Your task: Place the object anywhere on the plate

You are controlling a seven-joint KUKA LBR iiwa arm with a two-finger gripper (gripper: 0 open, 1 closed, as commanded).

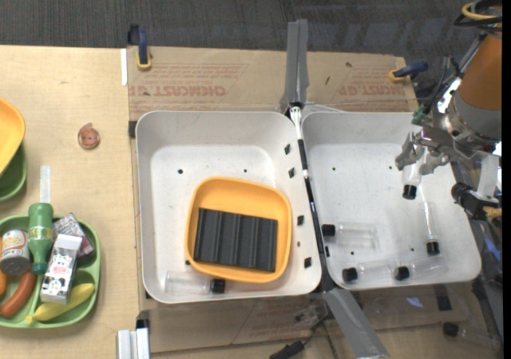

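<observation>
Overhead, gripper (412,182) above right bin (375,190)

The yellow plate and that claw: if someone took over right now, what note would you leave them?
Claw: over the right bin, near its far right side; I can't tell whether it grips anything.
Yellow plate: in the left bin, with a dark ridged block lying on it.
Done: judging by that block, the placing looks complete.
Left: confirm the block is the intended object and draw the arm clear.
</observation>
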